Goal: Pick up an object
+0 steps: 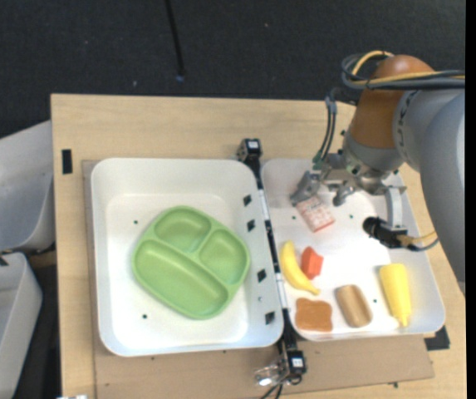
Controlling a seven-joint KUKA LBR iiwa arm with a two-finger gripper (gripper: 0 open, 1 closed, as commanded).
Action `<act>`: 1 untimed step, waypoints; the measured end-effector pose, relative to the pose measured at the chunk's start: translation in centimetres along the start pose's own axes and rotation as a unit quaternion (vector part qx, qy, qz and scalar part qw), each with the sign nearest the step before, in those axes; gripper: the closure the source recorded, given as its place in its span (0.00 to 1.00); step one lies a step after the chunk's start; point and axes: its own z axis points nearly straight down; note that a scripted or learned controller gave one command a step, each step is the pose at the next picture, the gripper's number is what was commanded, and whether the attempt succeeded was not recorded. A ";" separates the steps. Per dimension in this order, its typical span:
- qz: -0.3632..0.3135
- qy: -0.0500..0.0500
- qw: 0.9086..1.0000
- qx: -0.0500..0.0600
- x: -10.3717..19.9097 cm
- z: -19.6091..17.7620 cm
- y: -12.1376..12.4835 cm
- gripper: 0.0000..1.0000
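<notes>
The right bin (pixel 424 318) holds several toy foods: a yellow banana (pixel 297 269), a small red piece (pixel 311 262) against it, a brown toast slice (pixel 313 314), a tan bread roll (pixel 354 304) and a yellow corn cob (pixel 395 293). A pink-and-white checked packet (pixel 316 215) lies near the bin's back left. My gripper (pixel 323 193) hangs low over that packet's far edge. Its fingers stand apart, open, with nothing visibly clamped between them. The grey arm with its orange band (pixel 379 110) comes in from the right.
The left bin (pixel 109 223) carries a green divided plate (pixel 192 261). A ridge with black clips (pixel 262 223) separates the two bins. A black cable end (pixel 380 228) hangs off the wrist over the right bin. Wooden bench (pixel 71 123) surrounds both.
</notes>
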 end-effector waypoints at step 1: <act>0.001 0.000 1.000 -0.003 -0.1 -1.5 0.2 1.00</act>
